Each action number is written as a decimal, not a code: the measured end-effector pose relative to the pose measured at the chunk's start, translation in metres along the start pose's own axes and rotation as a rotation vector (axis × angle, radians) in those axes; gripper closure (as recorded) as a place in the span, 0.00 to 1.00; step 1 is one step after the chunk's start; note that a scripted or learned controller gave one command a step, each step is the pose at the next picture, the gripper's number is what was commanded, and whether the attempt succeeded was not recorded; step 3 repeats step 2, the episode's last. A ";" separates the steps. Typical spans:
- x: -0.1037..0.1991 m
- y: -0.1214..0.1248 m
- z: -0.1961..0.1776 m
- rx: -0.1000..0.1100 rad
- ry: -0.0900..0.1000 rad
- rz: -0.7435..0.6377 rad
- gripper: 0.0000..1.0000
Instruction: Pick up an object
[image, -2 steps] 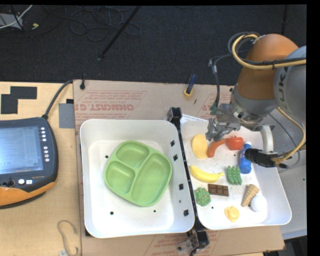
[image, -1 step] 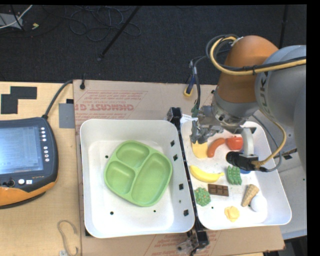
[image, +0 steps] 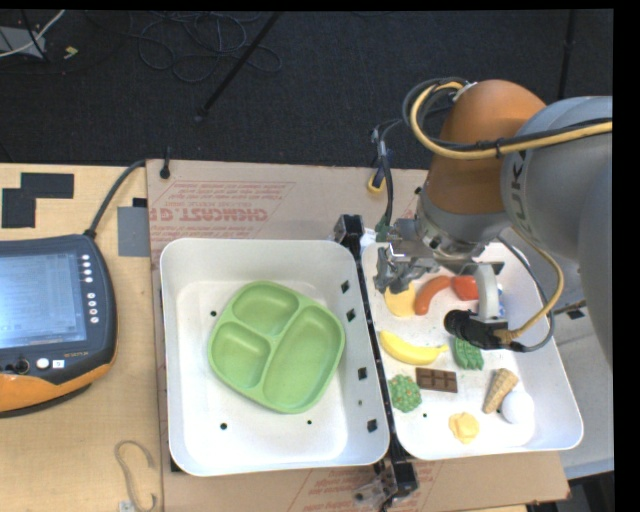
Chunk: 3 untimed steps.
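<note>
Orange-banded arm (image: 480, 150) angles tool (image: 400, 268) into right bin (image: 560, 420).

The divided plate (image: 277, 345) is pale green, lying in a white bin (image: 190, 400). To its right, a second white bin (image: 560, 420) holds small toys: a yellow banana (image: 408, 348) nearest the plate, a dark brown chocolate bar (image: 436, 380), a green broccoli piece (image: 405, 393), a yellow lump (image: 464, 427), a tan cone (image: 498, 388) beside a white egg (image: 517, 406), a dark green leafy piece (image: 467, 353), and an orange-red chili (image: 435, 291). The arm (image: 520, 150) above them is grey with an orange band. The surface (image: 250, 205) is brown cardboard with red print. Left of the plate lies a grey and orange tablet (image: 45, 315).
</note>
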<state>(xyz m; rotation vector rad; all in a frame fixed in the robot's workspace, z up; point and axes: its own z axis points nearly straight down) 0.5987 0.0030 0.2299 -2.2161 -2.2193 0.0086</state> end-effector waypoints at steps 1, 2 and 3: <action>0.006 0.015 0.012 -0.002 -0.001 0.001 1.00; 0.003 -0.002 0.008 0.000 -0.001 0.002 1.00; 0.003 -0.002 0.008 0.000 -0.001 0.002 1.00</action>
